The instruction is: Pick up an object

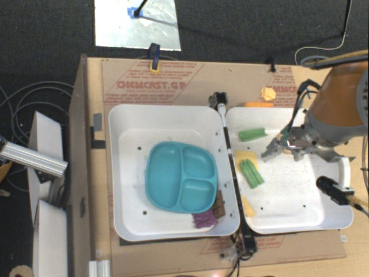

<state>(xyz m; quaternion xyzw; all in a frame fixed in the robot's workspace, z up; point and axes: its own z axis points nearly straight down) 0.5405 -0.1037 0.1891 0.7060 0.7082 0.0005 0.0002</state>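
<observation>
The end effector [275,149], its grip state impossible to tell, hovers over the right bin [300,215] between two green pieces [252,134] [251,172], with a teal divided plate [180,177] in the left bin [130,131].

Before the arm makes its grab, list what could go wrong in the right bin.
1. The gripper hangs over bare floor of the right bin, between the two green pieces; a straight descent may close on nothing.
2. The lower green piece lies against a flat yellow piece, so a grab could shove or take both.
3. The upper green piece lies near the bin's back wall, leaving little finger room.
</observation>
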